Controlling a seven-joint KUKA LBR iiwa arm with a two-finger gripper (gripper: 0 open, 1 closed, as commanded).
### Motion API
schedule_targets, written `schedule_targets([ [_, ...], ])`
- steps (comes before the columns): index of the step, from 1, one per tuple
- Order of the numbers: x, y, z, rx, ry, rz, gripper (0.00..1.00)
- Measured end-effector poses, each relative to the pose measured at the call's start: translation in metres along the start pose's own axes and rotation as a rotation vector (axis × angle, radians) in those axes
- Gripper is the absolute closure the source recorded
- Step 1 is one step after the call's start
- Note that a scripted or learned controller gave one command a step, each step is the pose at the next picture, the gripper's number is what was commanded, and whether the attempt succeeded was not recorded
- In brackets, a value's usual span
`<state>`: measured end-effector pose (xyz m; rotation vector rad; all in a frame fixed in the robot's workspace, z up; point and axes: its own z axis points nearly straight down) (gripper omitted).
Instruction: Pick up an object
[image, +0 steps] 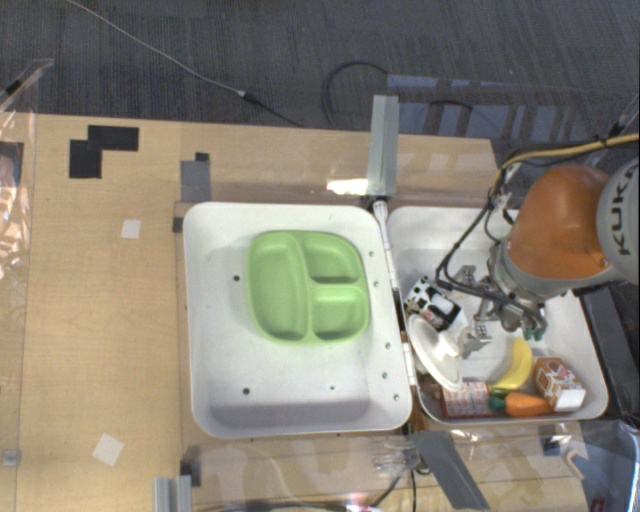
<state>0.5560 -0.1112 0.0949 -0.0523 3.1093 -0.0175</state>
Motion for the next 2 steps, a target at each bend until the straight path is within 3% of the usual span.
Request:
schedule_targets([
  [1, 0.006, -0.076, 0.006, -0.008, 0.017, -0.131, 0.00],
  [2, 0.025, -0.010, 0.004, -0.011, 0.012, -0.424, 0.00],
])
